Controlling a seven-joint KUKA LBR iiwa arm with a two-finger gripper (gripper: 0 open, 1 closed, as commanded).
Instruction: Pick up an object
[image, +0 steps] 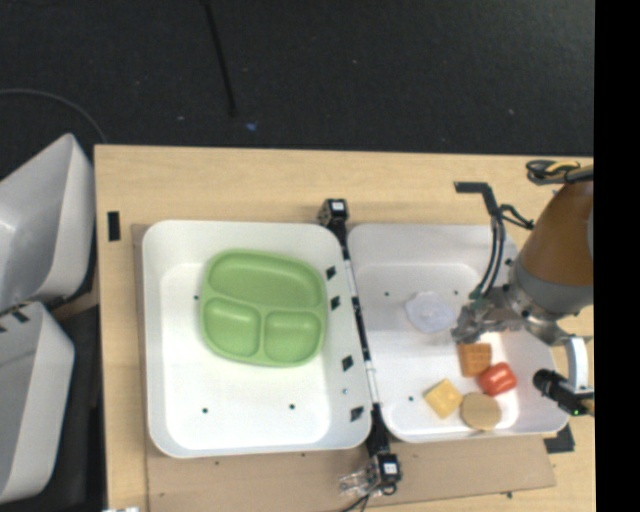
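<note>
A small orange-brown block (476, 358) sat in the right-hand white bin (400, 250), lower right of the frame, and looked the likeliest target, since the end effector (478, 328) hung directly above it, close to or touching its upper edge. Whether the end effector was released or clenched could not be told from this slanted view (the dark metal there blurred together). Nothing appeared lifted: every item lay flat on the bin floor, so by my reading the pick was not yet done and the grasp and raise were both left.

Just beside the block to the lower right lay a small red rounded piece (497, 379), below it a tan round disc (481, 412), and to the left of that a yellow wedge-shaped chunk (443, 397). A pale, translucent round lid-like thing (430, 312) rested toward the bin's middle.

Across the divider, the left white bin (170, 400) held a light green three-compartment plastic plate (264, 307). Both bins stood on a pale wooden desk (230, 180).

No brand, label or legible writing could be made out anywhere.
</note>
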